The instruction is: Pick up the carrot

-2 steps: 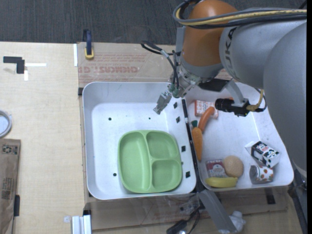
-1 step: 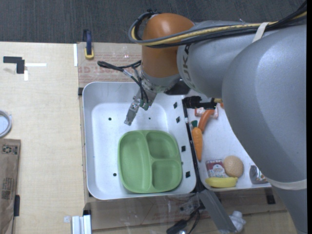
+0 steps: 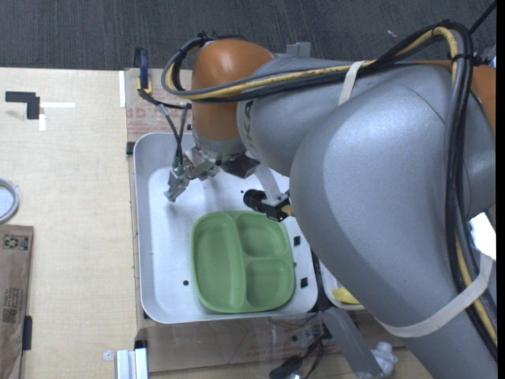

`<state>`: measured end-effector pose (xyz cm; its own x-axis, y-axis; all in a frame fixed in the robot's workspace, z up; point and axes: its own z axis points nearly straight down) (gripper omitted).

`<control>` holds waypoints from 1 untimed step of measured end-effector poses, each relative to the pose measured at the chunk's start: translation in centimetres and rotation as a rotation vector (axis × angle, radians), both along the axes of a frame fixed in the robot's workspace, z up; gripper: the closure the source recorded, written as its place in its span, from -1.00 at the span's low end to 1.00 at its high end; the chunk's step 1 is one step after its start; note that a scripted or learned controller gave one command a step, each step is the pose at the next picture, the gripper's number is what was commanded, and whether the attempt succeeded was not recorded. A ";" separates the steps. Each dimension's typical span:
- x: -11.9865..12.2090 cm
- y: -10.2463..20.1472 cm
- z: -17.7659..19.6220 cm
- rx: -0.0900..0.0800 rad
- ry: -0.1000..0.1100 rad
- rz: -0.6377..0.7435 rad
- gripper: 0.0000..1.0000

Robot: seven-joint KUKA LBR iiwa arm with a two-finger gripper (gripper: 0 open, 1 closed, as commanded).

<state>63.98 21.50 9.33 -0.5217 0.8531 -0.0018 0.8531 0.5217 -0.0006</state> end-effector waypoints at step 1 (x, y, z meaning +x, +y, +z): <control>-1.4 -5.9 -0.2 -0.002 0.003 -0.634 -1.00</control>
